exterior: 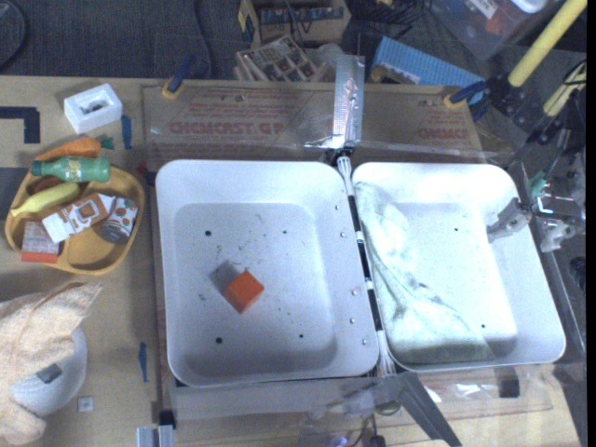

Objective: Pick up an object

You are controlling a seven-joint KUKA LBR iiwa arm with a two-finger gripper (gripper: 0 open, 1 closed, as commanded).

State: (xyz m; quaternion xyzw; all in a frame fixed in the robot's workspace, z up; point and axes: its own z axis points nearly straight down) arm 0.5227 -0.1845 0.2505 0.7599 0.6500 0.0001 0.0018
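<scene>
Surroundings, upper frame: a clear plastic sheet (279, 119) with reddish lettering lies on my tabletop (28, 96) behind both bins; a strip of silvery tape (348, 101) runs down its middle to where the bins meet.
Surroundings, upper left: a small white box (92, 107) sits apart from the rest.
Surroundings, left edge: a yellow bowl (93, 254) holds a green bottle (73, 169), an orange piece (74, 147), a yellow banana shape (42, 198) and some printed packets (93, 214).
Surroundings, lower left: a pale orange cloth (42, 319) lies beside a whitish rounded thing (42, 389) I cannot identify.
Surroundings, upper right: a yellow bar (554, 26) slants across the clutter beyond the tabletop, with a blue panel (419, 63) near it.
Left bin (177, 194): it holds the orange block (245, 291), a little left of centre and toward the lower part, with a grey patch touching its upper left corner. Dark specks dot the floor. Nothing stands over the block.
Right bin (521, 343): a crumpled white cloth (400, 268) trails along its left side from top to bottom.
My tool (521, 214): at the right bin's right rim, well apart from the block, across the divider; I cannot tell how it stands, as it is too small and blurred.
</scene>
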